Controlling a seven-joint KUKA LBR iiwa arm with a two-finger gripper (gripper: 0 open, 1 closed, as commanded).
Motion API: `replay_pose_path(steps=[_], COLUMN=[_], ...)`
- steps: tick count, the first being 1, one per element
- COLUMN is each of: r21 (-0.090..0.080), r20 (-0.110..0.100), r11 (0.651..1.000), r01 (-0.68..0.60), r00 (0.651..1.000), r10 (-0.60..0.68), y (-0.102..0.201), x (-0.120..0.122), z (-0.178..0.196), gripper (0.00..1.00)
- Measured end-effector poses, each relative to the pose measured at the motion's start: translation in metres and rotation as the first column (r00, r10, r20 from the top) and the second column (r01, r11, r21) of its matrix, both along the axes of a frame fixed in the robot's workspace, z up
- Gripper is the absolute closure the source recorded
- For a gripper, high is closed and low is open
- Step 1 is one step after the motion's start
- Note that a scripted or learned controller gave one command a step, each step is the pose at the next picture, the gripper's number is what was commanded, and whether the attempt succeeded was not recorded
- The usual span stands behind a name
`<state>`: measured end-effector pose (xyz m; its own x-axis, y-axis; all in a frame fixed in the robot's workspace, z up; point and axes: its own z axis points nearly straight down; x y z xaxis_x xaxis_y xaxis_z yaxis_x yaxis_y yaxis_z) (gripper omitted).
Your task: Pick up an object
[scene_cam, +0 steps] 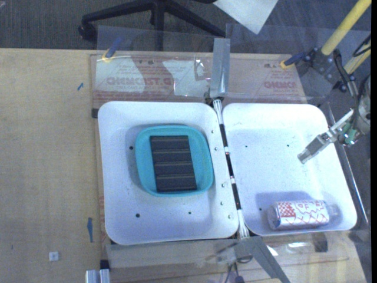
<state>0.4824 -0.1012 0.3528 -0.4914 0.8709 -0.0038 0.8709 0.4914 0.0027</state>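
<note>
a wooden bench (41, 158) carries two white bins: the left bin (118, 217) holds a teal tray (143, 158), the right bin (265, 128) a red-and-white patterned bottle (300, 214) lying on its side near the front edge. the gripper (311, 151) hangs above the right bin, apart from the bottle. an office chair base (156, 10) stands on dark carpet beyond.

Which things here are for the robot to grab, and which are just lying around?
For the job:
- gripper, over the right bin
- red and white bottle, lying in the right bin
- teal dish holding a dark ridged block, in the left bin

Just lying about:
- office chair base
- white sheet
</note>
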Motion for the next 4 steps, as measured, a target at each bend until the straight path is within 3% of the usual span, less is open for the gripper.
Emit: replay_pose_path(steps=[1, 2, 3, 4], r21=[0.002, 0.003, 0.002, 0.005], r20=[-0.003, -0.006, -0.005, -0.001], r11=[0.961, 1.000, 0.999, 0.995], r01=[-0.276, 0.030, 0.037, -0.097], r00=[0.961, 1.000, 0.999, 0.995], r10=[0.276, -0.030, -0.037, 0.097], y=[0.079, 0.028, -0.005, -0.016], x=[0.002, -0.003, -0.003, -0.001], z=[-0.143, -0.169, -0.230, -0.260], gripper=[0.00, 0.00, 0.00, 0.00])
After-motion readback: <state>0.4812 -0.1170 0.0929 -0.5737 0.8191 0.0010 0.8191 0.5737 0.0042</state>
